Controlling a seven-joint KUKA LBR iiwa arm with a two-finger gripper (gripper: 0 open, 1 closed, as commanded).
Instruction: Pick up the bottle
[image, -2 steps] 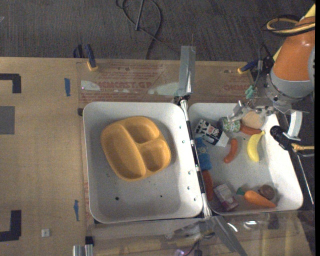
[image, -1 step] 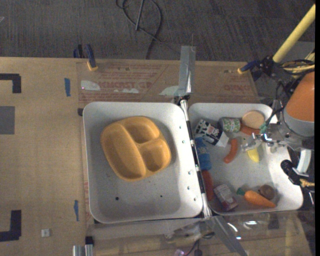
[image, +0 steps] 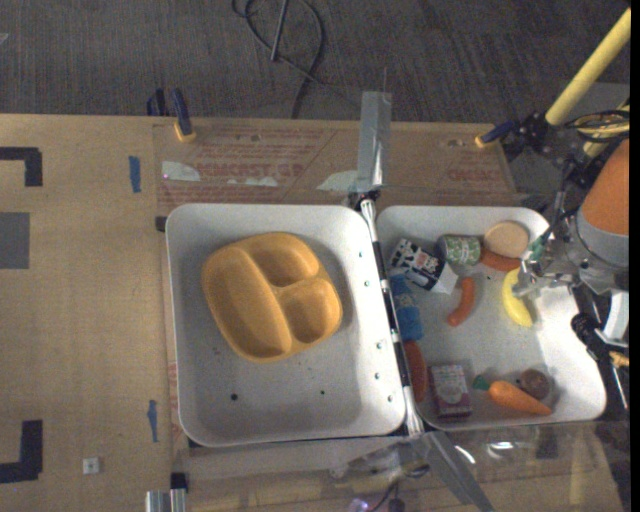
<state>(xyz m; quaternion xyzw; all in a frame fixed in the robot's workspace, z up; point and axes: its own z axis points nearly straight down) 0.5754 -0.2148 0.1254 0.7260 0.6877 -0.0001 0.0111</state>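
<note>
Pincer (image: 540, 272) of mine hovers at the right bin's (image: 572, 385) far edge, grip state I cannot tell, left bin (image: 190, 300) carrying the yellow divided plate (image: 270, 295), the bottle (image: 460, 249) lying near the right bin's back wall.
</note>
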